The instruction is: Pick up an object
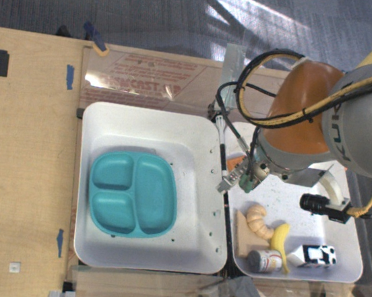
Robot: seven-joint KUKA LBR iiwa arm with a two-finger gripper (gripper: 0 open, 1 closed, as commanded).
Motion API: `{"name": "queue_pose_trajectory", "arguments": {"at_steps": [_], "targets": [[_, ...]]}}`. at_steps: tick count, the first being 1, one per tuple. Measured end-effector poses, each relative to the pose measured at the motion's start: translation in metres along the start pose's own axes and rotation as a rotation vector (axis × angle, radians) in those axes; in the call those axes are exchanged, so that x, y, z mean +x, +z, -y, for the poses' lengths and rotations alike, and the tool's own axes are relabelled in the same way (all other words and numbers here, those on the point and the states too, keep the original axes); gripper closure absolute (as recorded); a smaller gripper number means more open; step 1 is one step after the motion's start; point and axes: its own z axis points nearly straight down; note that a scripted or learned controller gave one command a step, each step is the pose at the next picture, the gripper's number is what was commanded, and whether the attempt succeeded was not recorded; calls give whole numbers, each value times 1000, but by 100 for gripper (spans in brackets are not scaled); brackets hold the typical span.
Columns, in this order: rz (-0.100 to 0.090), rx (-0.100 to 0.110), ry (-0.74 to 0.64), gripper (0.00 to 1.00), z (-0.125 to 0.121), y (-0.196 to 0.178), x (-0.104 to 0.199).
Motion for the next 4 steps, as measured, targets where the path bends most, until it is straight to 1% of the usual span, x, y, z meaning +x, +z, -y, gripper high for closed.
{"name": "queue_pose_trajectory", "arguments": {"at_steps": [1, 2, 3, 4], "targets": [[7, -4, -627, 100, -25, -45, 49], [0, 0, -379, 100, -59, -28, 155], [6, -4, -1222, 100, -107, -46, 175], [11, -11, -905, 100, -124, 87, 159]]}}
